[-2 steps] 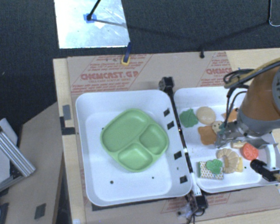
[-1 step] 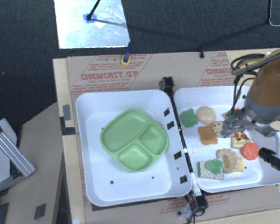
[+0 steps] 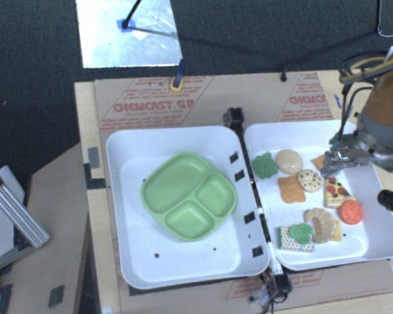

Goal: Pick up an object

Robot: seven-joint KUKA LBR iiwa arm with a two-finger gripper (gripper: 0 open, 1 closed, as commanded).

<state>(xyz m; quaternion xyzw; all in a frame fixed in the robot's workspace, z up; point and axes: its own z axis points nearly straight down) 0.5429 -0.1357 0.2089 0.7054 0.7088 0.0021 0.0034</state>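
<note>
The cardboard sheet under both bins carries red print; it appears to read "CHEMCAST GP", repeated at the upper right, though the letters are faint.

The left shallow white bin holds a pale green three-compartment plastic plate, set slightly tilted near the bin's centre, with bare floor on all sides of it.

The right shallow white bin holds the toy food items. A green leafy piece and a beige round bun lie near the upper left. Below them lie an orange-brown toast-like piece and a chocolate-chip cookie. A pizza slice and a red tomato slice lie toward the right wall. A tan shell-shaped pastry and a sandwich with green filling lie near the front edge.

The grey arm with orange band reaches over the bin's upper right corner. The pincer sits just above the pizza slice and beside a small orange piece. Whether its fingers are wide or narrow cannot be told; nothing is seen between them.

The bin's lower right floor stays open.
</note>
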